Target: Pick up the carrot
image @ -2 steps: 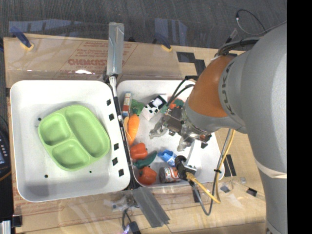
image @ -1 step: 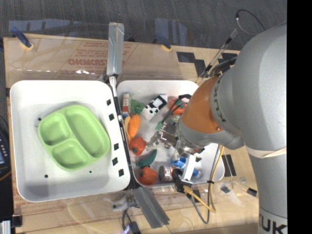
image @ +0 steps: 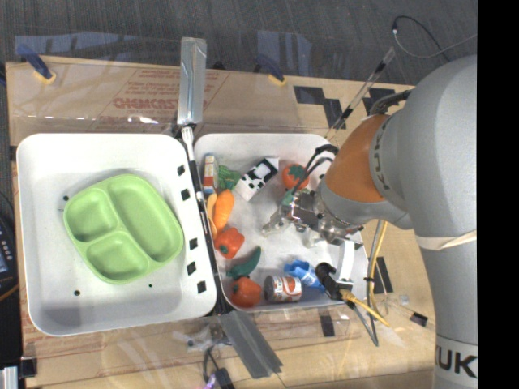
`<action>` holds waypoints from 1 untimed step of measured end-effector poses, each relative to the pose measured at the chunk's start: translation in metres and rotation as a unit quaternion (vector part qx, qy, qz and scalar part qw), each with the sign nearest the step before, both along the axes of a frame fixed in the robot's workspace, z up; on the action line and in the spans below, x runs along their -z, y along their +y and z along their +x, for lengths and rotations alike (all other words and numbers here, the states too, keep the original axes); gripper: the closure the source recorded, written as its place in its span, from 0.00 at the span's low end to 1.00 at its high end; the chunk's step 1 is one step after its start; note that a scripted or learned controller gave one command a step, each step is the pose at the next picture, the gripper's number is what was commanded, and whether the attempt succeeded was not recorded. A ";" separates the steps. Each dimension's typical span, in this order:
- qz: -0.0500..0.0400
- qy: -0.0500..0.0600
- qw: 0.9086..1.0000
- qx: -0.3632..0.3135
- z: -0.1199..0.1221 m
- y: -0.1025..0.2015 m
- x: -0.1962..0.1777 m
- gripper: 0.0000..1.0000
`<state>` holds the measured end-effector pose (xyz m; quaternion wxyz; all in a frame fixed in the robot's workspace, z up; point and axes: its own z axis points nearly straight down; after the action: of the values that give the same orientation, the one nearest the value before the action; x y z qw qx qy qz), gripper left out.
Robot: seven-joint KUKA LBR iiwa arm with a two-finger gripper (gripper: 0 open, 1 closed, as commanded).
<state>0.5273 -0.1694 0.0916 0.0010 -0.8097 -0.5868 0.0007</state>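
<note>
Gripper sits mid-bin, fingers look open, empty. Carrot is wedged against the wall beside the pepper; risk is grabbing that instead.

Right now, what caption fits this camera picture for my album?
Gripper hovers in the right bin, near the carrot.

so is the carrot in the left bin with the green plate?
No. The carrot lies in the right bin, against its left wall, while the green plate sits in the left bin.
</note>
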 end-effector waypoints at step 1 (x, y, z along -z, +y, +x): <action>0.000 0.000 1.000 0.015 0.053 0.027 -0.067 0.00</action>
<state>0.5800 -0.1424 0.1588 0.0011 -0.8185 -0.5745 0.0004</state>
